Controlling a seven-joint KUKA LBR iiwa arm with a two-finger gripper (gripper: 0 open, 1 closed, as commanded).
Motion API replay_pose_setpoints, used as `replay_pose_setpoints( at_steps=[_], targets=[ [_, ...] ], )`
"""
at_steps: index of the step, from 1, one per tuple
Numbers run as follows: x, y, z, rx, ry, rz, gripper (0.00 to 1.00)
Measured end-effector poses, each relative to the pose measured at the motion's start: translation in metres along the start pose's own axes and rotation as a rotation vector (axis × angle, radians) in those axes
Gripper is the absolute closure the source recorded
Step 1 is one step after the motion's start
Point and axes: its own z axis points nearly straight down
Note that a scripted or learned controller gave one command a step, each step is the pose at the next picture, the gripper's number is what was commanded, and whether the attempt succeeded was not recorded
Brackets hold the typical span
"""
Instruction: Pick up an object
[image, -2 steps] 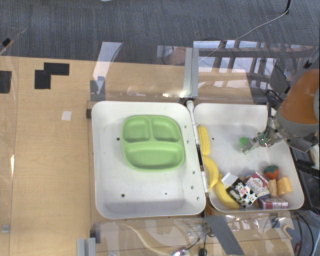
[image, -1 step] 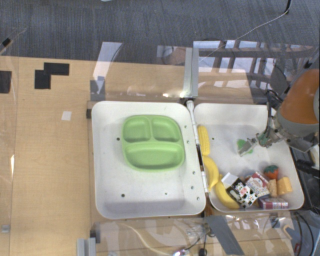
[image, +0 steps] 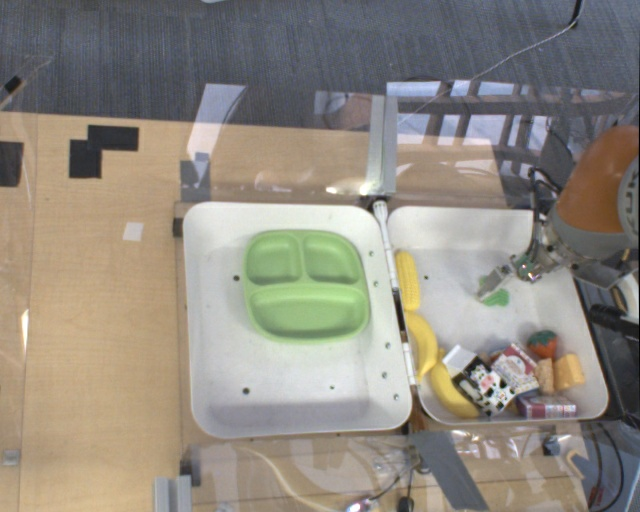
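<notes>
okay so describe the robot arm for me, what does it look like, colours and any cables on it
The arm is grey with a broad, rounded orange band above the wrist. It narrows to a small metallic grey pincer with two thin fingers. Dark cables run beside the wrist, at the orange band's left edge. No markings are legible.

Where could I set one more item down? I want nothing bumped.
Left bin: bare floor in front of the green tray. Right bin: bare middle between corn and gripper. Crowded by the banana and boxes.

Two bins (image: 200, 300), one tray (image: 305, 285), two bananas (image: 407, 280).
</notes>
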Motion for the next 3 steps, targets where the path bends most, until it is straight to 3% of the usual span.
replay_pose_setpoints(
  at_steps=[1,2,3],
  targets=[
    [0.035,0.03,0.0,-0.002,-0.002,0.056,0.0],
    [-0.013,0.027,-0.019,0.002,-0.001,-0.043,0.0],
    [0.029,-0.009,-0.001,-0.003,-0.005,-0.072,0.0]
  ],
)
